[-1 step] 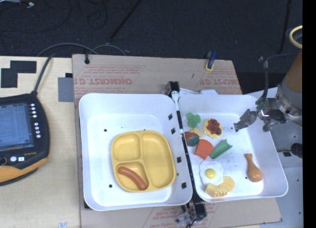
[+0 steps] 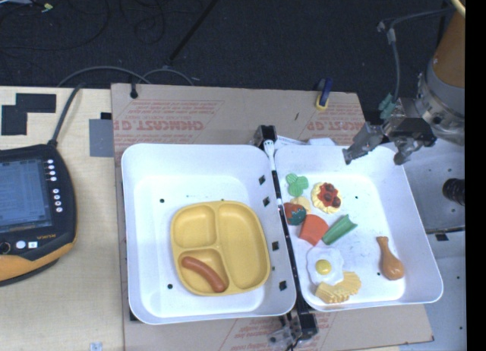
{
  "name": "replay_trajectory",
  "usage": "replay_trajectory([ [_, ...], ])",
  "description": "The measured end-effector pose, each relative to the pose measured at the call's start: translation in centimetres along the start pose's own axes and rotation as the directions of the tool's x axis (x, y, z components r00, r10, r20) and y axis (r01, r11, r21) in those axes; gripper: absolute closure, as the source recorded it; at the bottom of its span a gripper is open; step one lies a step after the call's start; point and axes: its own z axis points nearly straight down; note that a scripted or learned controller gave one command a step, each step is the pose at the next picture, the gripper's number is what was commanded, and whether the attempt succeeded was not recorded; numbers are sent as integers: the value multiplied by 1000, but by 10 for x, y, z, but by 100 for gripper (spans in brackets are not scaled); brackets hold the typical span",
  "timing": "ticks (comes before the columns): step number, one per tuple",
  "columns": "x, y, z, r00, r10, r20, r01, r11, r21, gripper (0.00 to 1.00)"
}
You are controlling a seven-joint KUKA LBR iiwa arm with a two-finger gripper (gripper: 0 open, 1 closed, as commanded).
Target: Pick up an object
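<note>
Jaws spread wide, holding nothing, two-finger grey metal gripper above right white plastic bin's back rim. Toy foods crowd mid-bin; brown plastic drumstick sits apart. Risk: descent clips rim or nudges neighbours.

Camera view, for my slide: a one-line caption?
Open gripper hovers above right bin of toy food; sausage lies in yellow tray.

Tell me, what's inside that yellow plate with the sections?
The yellow plate holds one sausage, lying in its lower-left section. The other two sections show bare yellow. Whatever is under the sausage or under the plate is covered.
</note>
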Motion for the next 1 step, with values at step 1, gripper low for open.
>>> replay_trajectory([
  [1, -5, -1, 0, 1000, 8, 2, -8, 1000, 18, 100],
])
